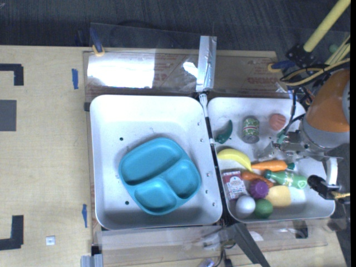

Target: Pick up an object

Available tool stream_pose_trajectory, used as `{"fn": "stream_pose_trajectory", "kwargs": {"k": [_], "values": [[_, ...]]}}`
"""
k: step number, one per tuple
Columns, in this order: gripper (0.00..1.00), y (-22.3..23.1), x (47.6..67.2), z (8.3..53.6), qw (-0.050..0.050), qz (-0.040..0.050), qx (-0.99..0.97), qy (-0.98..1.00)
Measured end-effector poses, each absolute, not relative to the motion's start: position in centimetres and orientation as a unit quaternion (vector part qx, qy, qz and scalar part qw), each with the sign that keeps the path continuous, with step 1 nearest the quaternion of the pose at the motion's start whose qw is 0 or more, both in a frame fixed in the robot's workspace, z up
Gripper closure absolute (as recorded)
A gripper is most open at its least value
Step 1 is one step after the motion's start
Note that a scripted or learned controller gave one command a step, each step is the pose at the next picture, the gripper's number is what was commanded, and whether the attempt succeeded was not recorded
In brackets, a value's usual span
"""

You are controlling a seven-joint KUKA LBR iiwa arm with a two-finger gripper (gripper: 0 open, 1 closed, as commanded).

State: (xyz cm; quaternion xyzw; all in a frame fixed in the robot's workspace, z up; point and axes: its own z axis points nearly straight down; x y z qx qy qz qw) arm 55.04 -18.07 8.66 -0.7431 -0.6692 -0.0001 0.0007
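Note:
The right bin (317, 210) holds several toy foods: a dark green pepper (224, 131), a small can (251, 128), a peach-coloured ball (277, 121), a banana (235, 158), a carrot (270, 164), a green bottle (286, 178), a red box (234, 183), a purple piece (258, 189), a yellow lemon (280, 195), a white ball (245, 205) and a green lime (264, 207). My gripper (283, 142) hangs low at the bin's right side, just above the carrot and below the peach ball. Nothing is visibly held.
The left bin (105, 115) bears a blue divided plate (159, 174). A clear plastic sheet (144, 65) stands behind the bins. The arm's orange band (334, 107) and cables (300, 65) crowd the right bin's far right corner.

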Motion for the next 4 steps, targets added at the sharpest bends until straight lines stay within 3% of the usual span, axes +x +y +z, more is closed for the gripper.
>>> {"fn": "stream_pose_trajectory", "kwargs": {"k": [1,2,3,4], "values": [[0.00,-19.8,60.4,14.0,-0.001,-0.0003,-0.713,-0.701],[0.00,-17.3,66.7,8.6,-0.002,-0.0006,-0.716,-0.698],[1.00,-17.2,66.9,9.8,-0.003,-0.0012,-0.715,-0.699],[1.00,-8.5,66.9,18.8,-0.002,-0.0026,-0.670,-0.742]]}}
